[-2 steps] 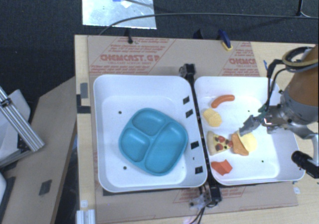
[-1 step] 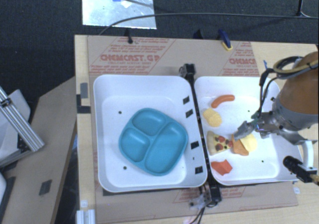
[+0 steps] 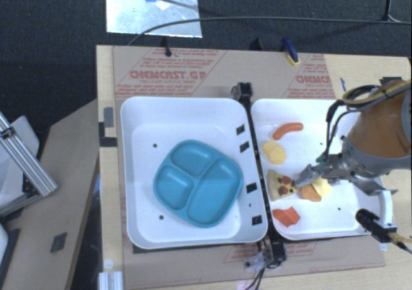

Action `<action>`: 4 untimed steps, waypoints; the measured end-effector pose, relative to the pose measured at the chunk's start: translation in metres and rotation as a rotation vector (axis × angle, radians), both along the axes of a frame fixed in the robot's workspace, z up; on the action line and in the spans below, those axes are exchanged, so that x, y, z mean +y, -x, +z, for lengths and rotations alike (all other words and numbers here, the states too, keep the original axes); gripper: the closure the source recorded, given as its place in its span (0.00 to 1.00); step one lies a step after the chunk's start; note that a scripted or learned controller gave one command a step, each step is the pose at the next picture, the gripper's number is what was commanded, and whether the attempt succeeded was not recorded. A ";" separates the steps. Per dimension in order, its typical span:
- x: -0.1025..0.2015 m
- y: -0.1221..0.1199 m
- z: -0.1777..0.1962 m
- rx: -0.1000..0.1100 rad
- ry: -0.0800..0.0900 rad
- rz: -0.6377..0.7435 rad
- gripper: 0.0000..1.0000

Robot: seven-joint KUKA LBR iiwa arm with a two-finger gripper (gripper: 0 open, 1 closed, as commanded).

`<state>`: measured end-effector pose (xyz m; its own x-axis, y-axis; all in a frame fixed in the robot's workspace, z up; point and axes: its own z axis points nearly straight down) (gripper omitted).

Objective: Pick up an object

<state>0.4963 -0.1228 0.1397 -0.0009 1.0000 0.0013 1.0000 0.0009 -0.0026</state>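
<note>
Orange-and-yellow toy food (image 3: 313,191) lay half hidden beneath the tool (image 3: 302,179), whose grip I could not tell.

The counter (image 3: 77,153) carries a printed cardboard sheet (image 3: 193,69); on it sit two white bins, one at nine o'clock (image 3: 138,127), one at three o'clock (image 3: 322,111), touching.

Blue divided plate (image 3: 197,182) in white bin (image 3: 138,121); orange sausage (image 3: 288,130), yellow piece (image 3: 274,151), red-orange chunk (image 3: 286,216).

Plate (image 3: 197,182) in left bin (image 3: 138,153), beside right bin (image 3: 322,111)
</note>
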 end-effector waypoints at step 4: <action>0.069 -0.001 0.088 -0.004 -0.001 0.009 1.00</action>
<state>0.4974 -0.0540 0.2276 -0.0102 0.9999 0.0019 0.9999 0.0102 0.0013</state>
